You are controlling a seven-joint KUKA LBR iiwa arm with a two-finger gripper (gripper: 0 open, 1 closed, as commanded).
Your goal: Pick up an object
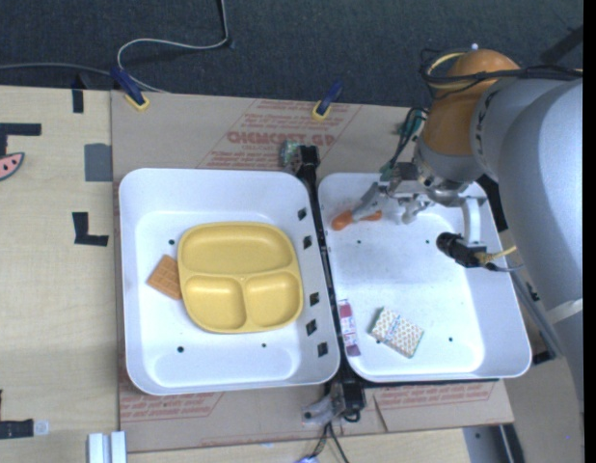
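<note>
The arm is reaching into the right bin [491, 355], working at the grasp step. Its gripper [399, 199] is hovering at the bin's back edge, just beside a small orange piece [354, 218], possibly a carrot, lying to its left. Whether the claw is spread or pinching, I cannot tell. Next, it is needing to close squarely on that piece and lift.

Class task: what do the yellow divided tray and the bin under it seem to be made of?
Yellow divided tray: likely moulded plastic, smooth with a soft sheen and rounded compartment edges. Left white bin: probably thin formed plastic, glossy, with rounded corners and a raised rim.
</note>
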